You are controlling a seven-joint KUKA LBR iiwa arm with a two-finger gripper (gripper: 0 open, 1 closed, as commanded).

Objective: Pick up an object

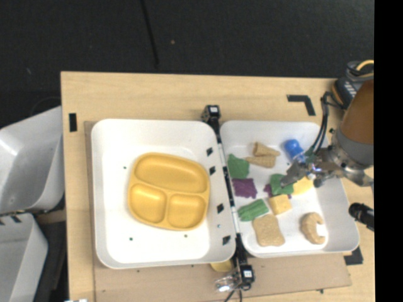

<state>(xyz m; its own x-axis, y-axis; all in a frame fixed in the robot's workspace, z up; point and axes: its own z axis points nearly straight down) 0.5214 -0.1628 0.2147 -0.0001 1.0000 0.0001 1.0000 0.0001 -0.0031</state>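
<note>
Presently, my fingers (301,173) hang low in the right white bin (334,231), whether parted or clenched I cannot tell | beneath them: small yellow block (303,187), beside a green piece (277,184) | blue round object (292,147) just above | left white bin (113,231): yellow three-compartment plastic tray (168,190)

bench (157,96): pale wood, matt
2 bins (113,244): white plastic, smooth, faint sheen
tray (169,190): yellow plastic, smooth, soft gloss
tan pieces (269,231): rough, crumbly-looking, matt
blue ball (292,147): glossy
arm (360,115): orange band, smooth, satin
</note>
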